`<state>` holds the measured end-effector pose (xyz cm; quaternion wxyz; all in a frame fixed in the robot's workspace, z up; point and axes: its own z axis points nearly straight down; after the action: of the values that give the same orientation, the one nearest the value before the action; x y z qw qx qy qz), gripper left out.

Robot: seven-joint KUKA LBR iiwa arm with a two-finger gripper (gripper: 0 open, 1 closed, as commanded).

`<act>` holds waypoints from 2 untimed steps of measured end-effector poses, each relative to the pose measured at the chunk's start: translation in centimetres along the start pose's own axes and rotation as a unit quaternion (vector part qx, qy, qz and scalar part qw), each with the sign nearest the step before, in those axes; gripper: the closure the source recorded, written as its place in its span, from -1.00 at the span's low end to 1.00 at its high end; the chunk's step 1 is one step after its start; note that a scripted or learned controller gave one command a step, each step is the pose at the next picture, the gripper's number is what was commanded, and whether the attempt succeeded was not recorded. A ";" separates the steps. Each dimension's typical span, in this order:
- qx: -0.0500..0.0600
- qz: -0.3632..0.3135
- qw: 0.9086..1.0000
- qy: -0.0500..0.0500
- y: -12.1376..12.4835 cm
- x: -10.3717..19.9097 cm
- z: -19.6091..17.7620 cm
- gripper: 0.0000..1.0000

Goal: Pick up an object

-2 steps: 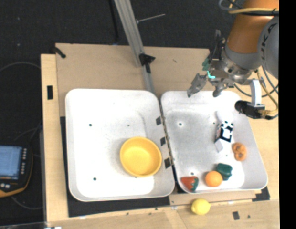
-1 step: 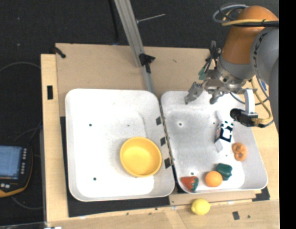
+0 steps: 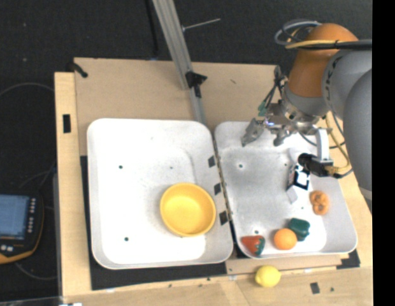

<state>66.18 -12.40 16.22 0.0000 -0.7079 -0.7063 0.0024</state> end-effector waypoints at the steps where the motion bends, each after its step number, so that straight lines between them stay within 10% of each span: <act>1: 0.000 0.000 1.000 0.000 0.0 0.1 4.2 -1.00; 2: -0.004 0.001 1.000 0.000 0.1 0.1 2.8 1.00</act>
<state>66.31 -12.34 13.42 -0.0025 -0.7085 -0.7057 -0.0007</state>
